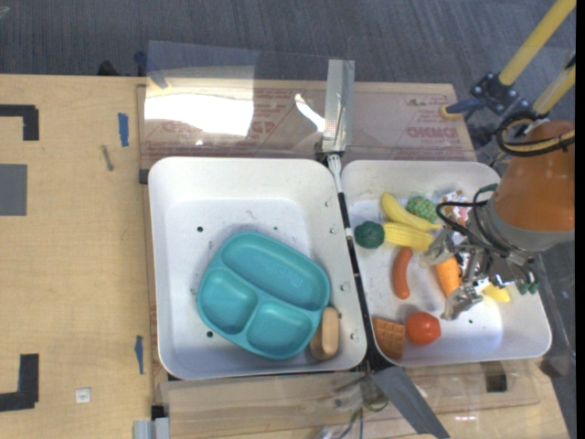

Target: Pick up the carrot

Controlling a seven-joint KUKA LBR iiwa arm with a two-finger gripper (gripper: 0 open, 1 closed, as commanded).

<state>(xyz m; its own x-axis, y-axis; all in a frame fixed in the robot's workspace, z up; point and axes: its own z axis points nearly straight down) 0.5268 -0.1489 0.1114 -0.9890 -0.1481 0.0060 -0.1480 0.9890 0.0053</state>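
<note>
The carrot (446,278), short and orange, lies in the right bin (526,341) near its middle, pointing toward the front. My gripper (460,283) hangs low right over it, touching or nearly touching the carrot's right side, under the grey wrist with the orange band (541,190). The gripper's metal parts and cables hide part of the carrot.
The right bin also holds a red sausage (400,273), a banana (398,210), corn (407,236), a green leafy piece (422,208), a dark green ball (369,235), a tomato (422,327), a waffle (389,337) and a yellow piece (498,293). The left bin (183,199) holds a teal divided plate (263,293) and a bread roll (325,333).
</note>
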